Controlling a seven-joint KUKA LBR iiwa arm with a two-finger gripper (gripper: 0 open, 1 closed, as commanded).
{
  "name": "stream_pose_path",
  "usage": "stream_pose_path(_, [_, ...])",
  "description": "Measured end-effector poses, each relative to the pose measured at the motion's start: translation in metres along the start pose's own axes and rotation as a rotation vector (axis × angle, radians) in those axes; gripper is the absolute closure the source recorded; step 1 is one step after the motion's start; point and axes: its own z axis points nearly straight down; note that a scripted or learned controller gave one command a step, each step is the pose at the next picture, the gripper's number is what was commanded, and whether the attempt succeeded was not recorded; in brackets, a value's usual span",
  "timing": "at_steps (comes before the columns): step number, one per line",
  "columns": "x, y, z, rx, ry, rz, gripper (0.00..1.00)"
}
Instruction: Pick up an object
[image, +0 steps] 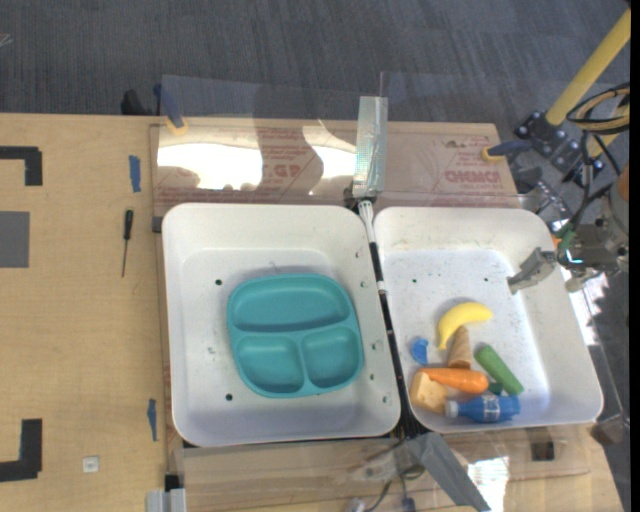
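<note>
I see the pickable things bunched in the near half of the right bin. The banana lies highest in the cluster, its long axis running low-left to high-right, the curve bowing upward and its upper tip pointing toward the bin's right wall. Just below it a tan, bread-like piece stands roughly along the bin's depth. The green cucumber sits to the right of that, long axis slanting from upper left down to lower right. The carrot lies nearly level across the bin, thick end to the left, tip pointing right toward the cucumber and touching or overlapping it. Under the carrot a blue-capped bottle lies on its side, also close to level, near the bin's front wall. A small blue piece sits at the cluster's left, near the divider.

My tool is over the right bin's upper right area, well apart from the cluster. One grey finger slants down and to the left from the wrist at the frame's right; I cannot tell how far apart the fingers are, and I see nothing between them.

The left bin holds a teal divided plate.
</note>
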Motion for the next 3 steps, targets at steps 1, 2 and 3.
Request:
stream_pose_path(1, [0.003, -0.031, 0.152, -0.005, -0.002, -0.099, 0.0])
stream_pose_path(2, [0.003, -0.03, 0.141, -0.009, -0.003, -0.097, 1.0])
stream_pose_path(3, [0.013, -0.04, 0.019, -0.012, -0.004, -0.115, 1.0])
